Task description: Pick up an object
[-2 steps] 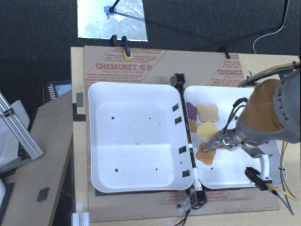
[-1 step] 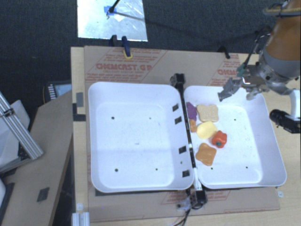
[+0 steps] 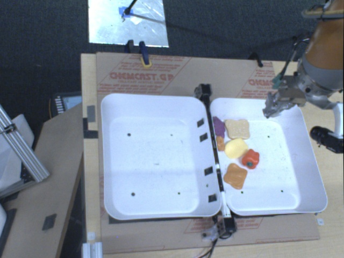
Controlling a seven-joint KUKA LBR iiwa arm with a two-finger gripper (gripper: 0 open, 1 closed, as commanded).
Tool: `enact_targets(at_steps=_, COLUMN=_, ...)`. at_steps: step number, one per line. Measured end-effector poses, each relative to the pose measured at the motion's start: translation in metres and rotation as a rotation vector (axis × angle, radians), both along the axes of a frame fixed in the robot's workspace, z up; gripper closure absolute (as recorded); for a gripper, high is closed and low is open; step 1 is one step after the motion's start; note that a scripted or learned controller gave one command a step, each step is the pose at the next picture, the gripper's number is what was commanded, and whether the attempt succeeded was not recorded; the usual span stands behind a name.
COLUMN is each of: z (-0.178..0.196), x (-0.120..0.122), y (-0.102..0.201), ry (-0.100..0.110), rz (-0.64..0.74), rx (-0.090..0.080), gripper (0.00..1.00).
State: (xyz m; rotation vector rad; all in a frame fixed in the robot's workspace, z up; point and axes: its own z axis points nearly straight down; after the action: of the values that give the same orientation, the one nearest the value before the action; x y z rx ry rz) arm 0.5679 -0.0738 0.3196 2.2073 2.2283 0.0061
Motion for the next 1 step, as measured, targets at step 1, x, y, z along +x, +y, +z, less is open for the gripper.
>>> enact_targets(at_steps=1, z=0.0472, x=-0.0668, y=0.1264, ry=0.001, rz=0.007, rx=0.006, gripper=1.0)
